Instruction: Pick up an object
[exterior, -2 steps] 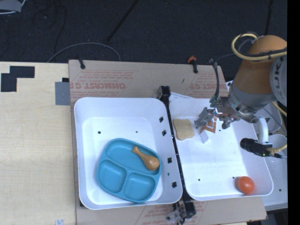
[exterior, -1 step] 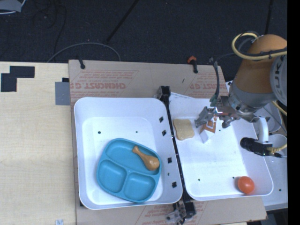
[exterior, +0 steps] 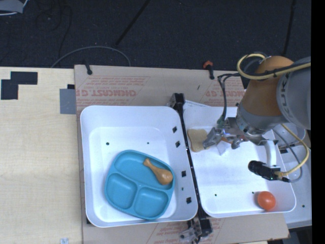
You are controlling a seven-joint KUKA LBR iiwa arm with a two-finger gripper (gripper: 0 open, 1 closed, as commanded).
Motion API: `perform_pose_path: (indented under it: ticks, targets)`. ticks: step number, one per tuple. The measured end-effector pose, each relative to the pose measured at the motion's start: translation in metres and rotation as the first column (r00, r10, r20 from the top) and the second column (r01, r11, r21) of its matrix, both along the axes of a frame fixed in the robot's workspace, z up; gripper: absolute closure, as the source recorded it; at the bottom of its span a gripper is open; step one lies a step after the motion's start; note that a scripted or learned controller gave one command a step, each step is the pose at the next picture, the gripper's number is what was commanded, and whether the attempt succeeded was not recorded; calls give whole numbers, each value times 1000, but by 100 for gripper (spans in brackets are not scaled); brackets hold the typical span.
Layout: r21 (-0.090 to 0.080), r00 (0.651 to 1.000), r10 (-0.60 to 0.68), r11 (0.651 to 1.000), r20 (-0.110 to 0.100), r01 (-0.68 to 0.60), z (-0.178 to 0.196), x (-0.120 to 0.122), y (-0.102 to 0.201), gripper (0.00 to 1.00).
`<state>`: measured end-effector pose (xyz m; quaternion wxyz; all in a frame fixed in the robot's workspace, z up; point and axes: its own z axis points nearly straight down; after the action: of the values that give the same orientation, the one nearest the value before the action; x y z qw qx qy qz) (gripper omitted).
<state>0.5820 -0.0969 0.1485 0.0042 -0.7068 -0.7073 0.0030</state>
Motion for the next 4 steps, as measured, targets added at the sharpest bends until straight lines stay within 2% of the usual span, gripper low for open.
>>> perform_pose_path:
  ticks: [1, 2, 3, 4]
  targets:
    - [-6, 1000, -2, 1000, 31, 2, -32, 9, 1, 0]
    - [-8, 1000, -5, 1000, 31, 5, -39, 11, -1, 0]
    - [-10, 999, -11, 1000, 31, 11, -28, 11, -4, 100]
    - [-2, 1000, -9, 1000, 11, 9, 15, 13, -10, 100]
